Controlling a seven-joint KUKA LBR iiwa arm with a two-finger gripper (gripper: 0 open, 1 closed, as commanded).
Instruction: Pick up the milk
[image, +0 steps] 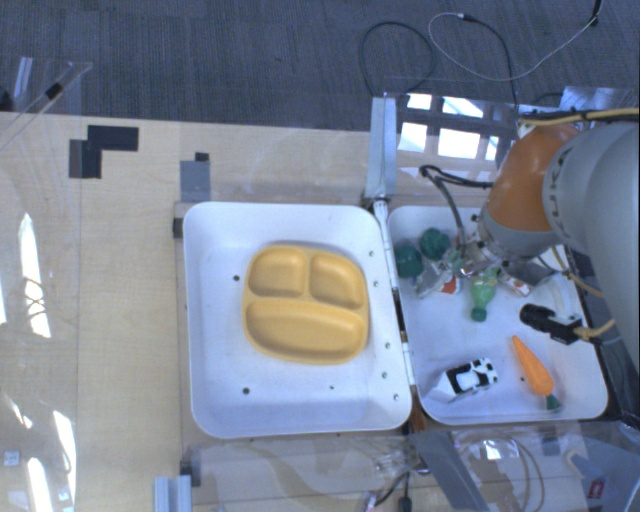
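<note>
Camera view: pale wood table with two white bins side by side.

Left bin holds a yellow divided plate, three compartments, sitting about mid-bin.

Right bin is cluttered. The milk, a small carton with black-and-white cow print, lies on its side near the front edge of the right bin, toward its left half. An orange carrot lies just right of it at a slant, green tip toward the front corner, apart from the milk.

Two teal-green items sit at the back left of the right bin, close to the divider. A green bottle is mid-bin, just below the end effector.

The grey arm with its orange band comes in from the right over the back of the right bin. The end effector is low among the back clutter, next to the teal items and the bottle, well apart from the milk. Whether it is released or clenched: cannot tell, and nothing is visibly grasped. Milk not lifted.
</note>
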